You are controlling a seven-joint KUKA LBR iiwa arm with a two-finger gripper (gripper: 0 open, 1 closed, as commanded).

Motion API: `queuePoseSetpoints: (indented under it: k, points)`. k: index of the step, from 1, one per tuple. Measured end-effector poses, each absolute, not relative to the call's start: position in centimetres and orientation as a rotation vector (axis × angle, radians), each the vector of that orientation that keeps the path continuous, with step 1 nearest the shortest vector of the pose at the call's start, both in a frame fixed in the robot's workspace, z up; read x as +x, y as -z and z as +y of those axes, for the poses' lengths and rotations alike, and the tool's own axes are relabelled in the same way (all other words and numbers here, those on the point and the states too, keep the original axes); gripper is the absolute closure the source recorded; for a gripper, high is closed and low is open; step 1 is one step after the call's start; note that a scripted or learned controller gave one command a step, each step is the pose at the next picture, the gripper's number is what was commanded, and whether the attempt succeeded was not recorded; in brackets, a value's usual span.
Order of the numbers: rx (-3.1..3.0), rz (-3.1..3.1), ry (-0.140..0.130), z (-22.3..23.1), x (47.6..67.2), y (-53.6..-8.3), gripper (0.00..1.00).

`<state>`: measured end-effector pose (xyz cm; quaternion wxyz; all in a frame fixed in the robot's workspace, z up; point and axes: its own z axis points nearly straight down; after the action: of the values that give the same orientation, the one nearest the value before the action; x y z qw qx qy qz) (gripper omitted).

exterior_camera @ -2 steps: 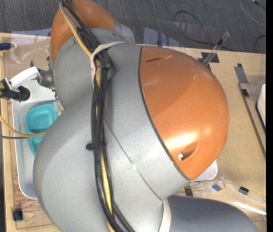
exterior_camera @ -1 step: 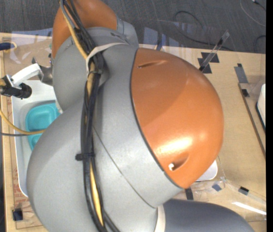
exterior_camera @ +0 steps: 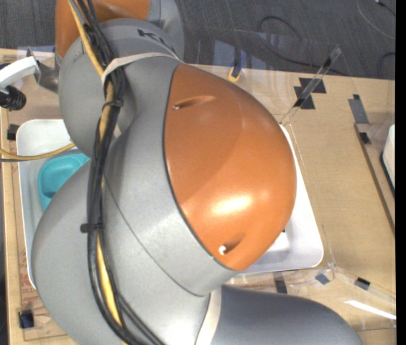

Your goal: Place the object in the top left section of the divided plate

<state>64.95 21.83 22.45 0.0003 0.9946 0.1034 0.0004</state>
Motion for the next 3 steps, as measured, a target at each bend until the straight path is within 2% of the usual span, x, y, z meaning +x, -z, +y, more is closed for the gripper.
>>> queuePoseSetpoints:
  k: [1, 2, 3]
  points:
    - [3.124, 0.324, -0.001, 21.8, 65.0, -22.5, 0.00]
    - [3.045, 0.781, 0.013, 22.0, 63.7, -9.1, 0.00]
    - [3.107, 0.465, -0.012, 21.8, 60.5, -9.5, 0.00]
